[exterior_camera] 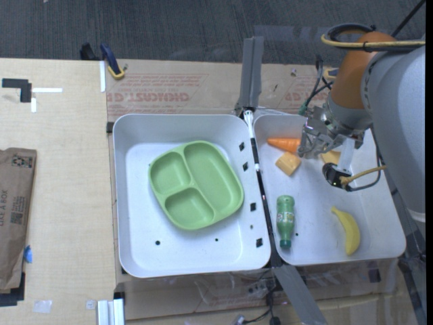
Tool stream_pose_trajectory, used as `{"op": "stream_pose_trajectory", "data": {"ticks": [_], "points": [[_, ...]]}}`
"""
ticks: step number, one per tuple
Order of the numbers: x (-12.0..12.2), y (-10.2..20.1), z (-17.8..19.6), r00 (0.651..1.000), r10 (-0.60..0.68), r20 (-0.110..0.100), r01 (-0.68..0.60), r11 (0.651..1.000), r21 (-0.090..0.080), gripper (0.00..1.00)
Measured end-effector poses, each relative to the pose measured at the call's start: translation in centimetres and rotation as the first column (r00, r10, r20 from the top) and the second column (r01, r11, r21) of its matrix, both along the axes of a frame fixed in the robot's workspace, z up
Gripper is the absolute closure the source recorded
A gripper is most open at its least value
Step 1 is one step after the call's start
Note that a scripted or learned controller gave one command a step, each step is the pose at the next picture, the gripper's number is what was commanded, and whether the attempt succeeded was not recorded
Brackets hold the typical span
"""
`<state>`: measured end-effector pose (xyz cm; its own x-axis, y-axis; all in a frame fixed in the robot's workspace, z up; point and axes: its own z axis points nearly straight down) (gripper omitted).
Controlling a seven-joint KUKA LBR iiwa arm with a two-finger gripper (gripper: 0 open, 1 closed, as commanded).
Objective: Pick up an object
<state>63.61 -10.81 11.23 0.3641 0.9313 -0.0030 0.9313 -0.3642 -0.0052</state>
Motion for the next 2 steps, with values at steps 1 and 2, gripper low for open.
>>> {"op": "stream_pose_trajectory", "data": {"ticks": [1,2], "points": [[-2.72,1.37,-2.36,0.942,0.334,0.0,-0.334,0.942,0.003,1.0],[-2.73,1.27,-2.33,0.943,0.333,0.0,-0.333,0.943,0.001,0.0]]}}
